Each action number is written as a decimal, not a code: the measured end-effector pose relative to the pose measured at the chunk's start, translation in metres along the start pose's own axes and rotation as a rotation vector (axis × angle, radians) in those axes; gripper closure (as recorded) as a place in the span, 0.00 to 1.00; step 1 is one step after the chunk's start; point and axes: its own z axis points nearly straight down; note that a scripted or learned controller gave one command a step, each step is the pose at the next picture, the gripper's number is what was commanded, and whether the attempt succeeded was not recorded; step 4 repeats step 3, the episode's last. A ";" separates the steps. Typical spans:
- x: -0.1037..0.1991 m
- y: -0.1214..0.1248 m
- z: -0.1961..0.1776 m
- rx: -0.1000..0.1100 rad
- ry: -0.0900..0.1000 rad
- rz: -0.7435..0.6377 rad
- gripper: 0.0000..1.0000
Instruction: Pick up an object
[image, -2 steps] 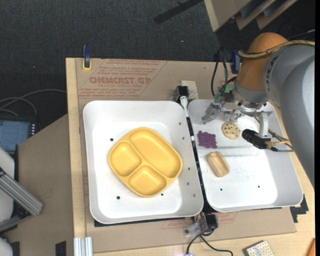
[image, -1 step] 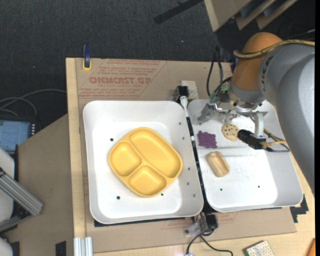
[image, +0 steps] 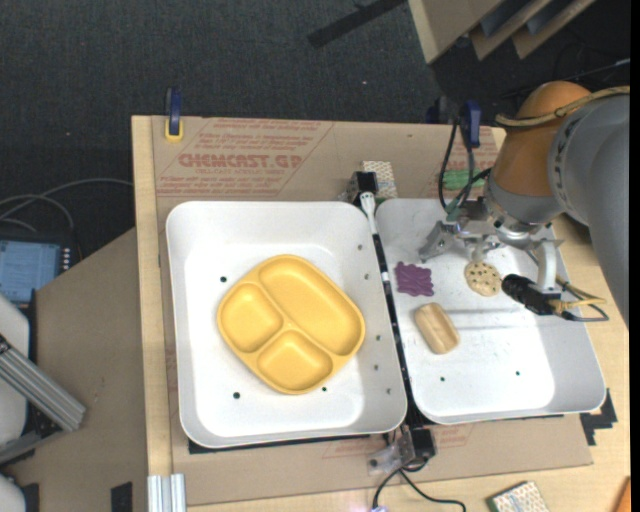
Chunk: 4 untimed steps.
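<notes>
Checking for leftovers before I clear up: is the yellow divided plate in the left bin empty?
Empty. The yellow divided plate lies flat in the left bin; its three compartments show bare yellow.

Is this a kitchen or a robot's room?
Probably a robot lab, not a kitchen. A grey robot arm reaches over two white bins, cables run around the bench, and the yellow divided plate and cookie look like practice toys.

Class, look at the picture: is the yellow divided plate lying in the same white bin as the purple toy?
No: the yellow three-compartment plastic plate lies in the left white bin, the small purple toy in the right white bin.
</notes>
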 end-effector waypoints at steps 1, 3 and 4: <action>-0.052 0.026 -0.130 -0.020 -0.008 0.000 0.00; -0.047 0.026 0.000 -0.010 -0.003 -0.005 0.00; -0.047 0.026 0.000 -0.010 -0.003 -0.005 0.00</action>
